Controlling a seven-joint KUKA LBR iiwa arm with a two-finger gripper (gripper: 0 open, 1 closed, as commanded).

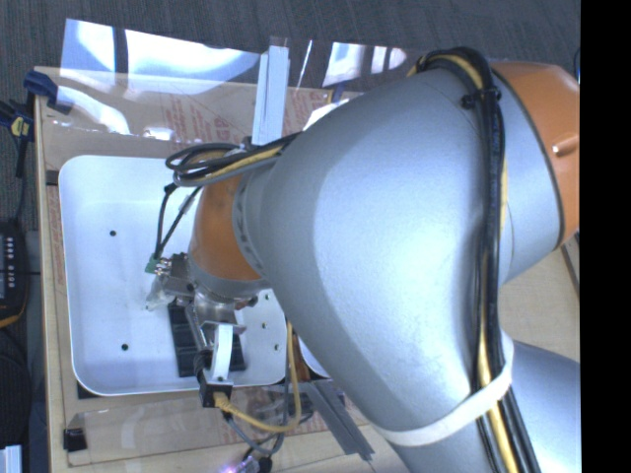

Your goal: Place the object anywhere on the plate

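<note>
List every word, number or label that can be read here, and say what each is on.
Red print on the board behind the left bin: too faint and blurred to read.
Pale marks on the black device at the left edge: too small to read.
Arm: no lettering to be seen.
So no text can be quoted.

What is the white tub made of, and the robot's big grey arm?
The white bin looks like smooth plastic: it seems to be one moulded piece with rounded corners and a soft sheen. The grey arm looks like painted metal or hard plastic, and I can't tell which. Its shell is smooth, with a satin shine and broad highlights.
</note>
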